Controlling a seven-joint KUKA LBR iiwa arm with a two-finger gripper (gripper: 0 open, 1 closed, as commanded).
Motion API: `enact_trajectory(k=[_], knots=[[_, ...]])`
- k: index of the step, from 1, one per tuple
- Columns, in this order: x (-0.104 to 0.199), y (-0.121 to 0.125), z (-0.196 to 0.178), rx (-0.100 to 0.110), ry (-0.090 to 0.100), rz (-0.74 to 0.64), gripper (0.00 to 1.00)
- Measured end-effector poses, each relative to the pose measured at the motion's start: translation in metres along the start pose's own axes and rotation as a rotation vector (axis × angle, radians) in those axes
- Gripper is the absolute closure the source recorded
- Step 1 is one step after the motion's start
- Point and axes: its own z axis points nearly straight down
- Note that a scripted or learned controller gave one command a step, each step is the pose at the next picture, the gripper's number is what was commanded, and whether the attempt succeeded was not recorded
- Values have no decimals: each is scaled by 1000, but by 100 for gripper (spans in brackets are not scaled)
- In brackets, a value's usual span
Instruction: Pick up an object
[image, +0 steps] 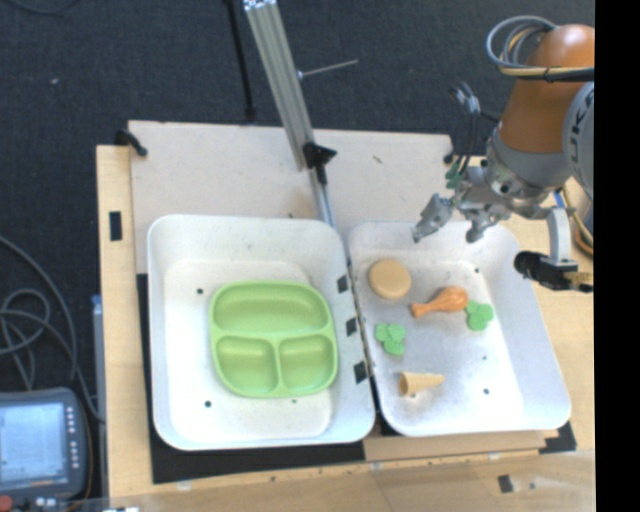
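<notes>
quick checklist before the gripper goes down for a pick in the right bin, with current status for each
1. Gripper fingers apart and holding nothing: ok, the two fingers are spread with nothing between them.
2. Gripper over the right bin: ok, at its far edge.
3. Gripper above a target: not ok, the nearest item, the round tan bun, lies nearer the camera and to the left.
4. Targets apart from each other: not ok for the toy drumstick, which touches a green broccoli piece; ok for the cone.
5. Height above the bin floor: cannot tell.
</notes>
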Motion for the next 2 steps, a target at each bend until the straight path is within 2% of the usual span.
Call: enact_trajectory(k=[1,2], knots=[[0,0,0,0,0,0,0],[4,-3,44,5,-2,2,0]])
